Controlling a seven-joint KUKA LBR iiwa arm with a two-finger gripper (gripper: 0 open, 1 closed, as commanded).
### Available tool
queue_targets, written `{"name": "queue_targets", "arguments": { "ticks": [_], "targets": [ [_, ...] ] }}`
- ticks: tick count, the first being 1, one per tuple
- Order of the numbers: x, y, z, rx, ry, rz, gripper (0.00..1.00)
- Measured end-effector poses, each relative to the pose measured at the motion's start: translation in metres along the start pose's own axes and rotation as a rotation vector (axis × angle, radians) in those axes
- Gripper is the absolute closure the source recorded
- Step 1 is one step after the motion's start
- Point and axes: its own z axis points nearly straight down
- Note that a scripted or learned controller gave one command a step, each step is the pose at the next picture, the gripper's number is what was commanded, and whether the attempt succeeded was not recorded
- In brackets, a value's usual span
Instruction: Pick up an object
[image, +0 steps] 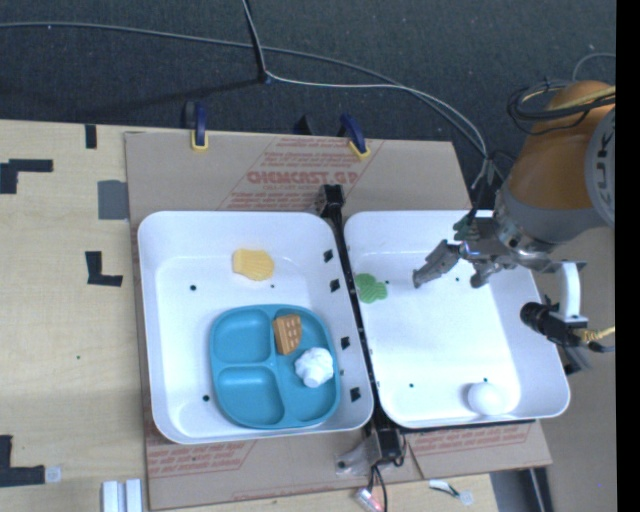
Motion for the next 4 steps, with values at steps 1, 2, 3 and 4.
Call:
{"name": "queue_targets", "arguments": {
  "ticks": [1, 2, 3, 4],
  "targets": [
    [0.000, 0.001, -0.003, -0.006, -0.001, -0.001, 0.00],
    [-0.007, -0.005, 0.046, -0.002, 0.000, 0.000, 0.00],
    [-0.008, -0.004, 0.091, -0.001, 0.000, -0.001, 0.00],
    [-0.008, -0.004, 0.143, -0.003, 0.000, -0.001, 0.00]
  ]
}}
